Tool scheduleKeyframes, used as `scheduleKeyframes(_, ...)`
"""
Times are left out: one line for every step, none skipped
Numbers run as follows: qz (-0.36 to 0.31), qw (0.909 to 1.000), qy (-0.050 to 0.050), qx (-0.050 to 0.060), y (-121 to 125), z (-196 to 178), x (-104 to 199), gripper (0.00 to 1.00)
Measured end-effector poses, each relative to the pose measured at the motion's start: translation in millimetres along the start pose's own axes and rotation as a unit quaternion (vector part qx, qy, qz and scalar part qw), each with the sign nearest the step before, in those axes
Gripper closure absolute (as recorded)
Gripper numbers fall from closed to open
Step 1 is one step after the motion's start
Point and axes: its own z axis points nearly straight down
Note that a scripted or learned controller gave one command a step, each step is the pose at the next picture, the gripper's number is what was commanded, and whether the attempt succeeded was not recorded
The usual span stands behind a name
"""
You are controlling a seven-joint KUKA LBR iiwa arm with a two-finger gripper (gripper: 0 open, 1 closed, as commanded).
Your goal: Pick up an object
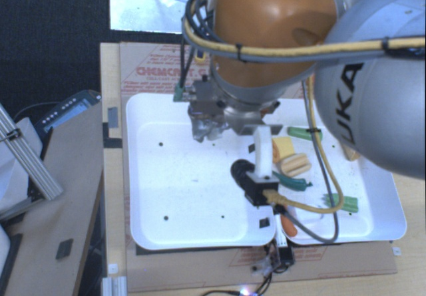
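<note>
The arm hangs low over the seam between the two white bins [153, 221], its hand [208, 125] above the left bin's far edge. Whether that hand is spread or pressed together cannot be told. The objects, a yellow block [283, 147], a green piece [304, 133] and others, lie in the right bin [383, 225]. Nothing looks picked yet; the grasp remains to be made.

Grey arm [319, 42] looms over two white bins [173, 175], toys [293, 155] beside it

Readable: red "CHEMCRAFT" print, partly hidden, on the cardboard sheet [154, 70] under the bins; black letters "UKA" on the grey arm [373, 105]; smaller print illegible.
</note>
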Motion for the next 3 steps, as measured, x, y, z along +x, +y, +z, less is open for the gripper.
scheduleKeyframes(0.001, 1.0000, 0.001, -0.003, 0, -85, 5, 1.00)
scheduleKeyframes(0.003, 1.0000, -0.004, 0.006, -2, 24, 12, 1.00)
scheduleKeyframes(0.004, 1.0000, -0.003, 0.004, 54, 90, 10, 1.00)
